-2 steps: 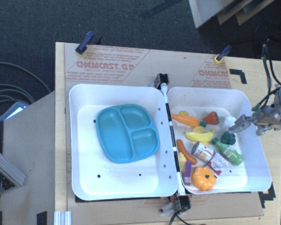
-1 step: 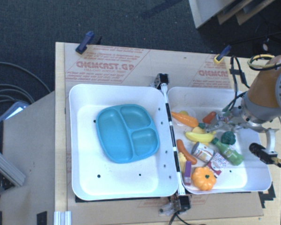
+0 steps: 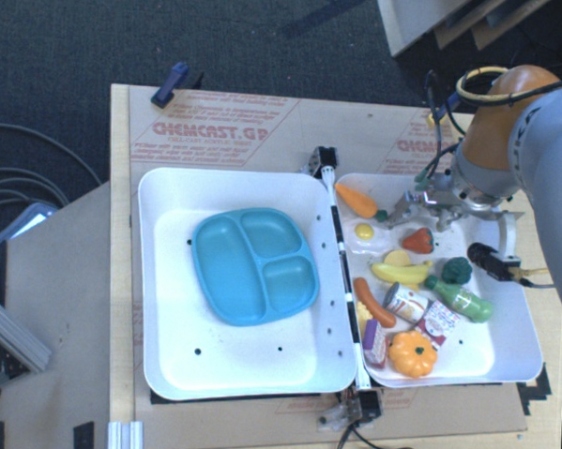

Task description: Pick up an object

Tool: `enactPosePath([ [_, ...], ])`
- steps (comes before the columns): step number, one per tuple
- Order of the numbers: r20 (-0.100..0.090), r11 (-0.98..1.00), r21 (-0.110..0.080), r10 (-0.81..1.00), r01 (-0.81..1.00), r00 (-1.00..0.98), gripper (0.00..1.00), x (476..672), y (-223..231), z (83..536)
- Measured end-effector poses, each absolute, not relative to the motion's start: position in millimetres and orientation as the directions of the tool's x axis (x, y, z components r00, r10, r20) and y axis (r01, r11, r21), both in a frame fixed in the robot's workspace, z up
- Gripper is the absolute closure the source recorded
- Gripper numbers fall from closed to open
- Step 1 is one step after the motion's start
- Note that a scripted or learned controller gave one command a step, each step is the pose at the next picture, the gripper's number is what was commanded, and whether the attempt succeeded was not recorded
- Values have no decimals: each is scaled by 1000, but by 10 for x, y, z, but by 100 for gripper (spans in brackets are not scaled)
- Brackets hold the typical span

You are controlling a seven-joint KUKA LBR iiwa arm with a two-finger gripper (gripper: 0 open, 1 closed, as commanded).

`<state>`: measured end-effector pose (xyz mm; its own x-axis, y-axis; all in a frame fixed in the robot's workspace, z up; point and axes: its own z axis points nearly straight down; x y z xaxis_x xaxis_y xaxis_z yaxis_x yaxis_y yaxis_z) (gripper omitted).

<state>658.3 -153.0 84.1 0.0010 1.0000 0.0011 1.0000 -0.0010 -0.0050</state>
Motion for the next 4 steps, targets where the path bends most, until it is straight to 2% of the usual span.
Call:
enactPosePath([
  [1,1,-2,-13,1000,1000,2,0,6632,-1439,823],
  [4,0,-2,-11,1000,1000,2,0,6639,-1615,830],
])
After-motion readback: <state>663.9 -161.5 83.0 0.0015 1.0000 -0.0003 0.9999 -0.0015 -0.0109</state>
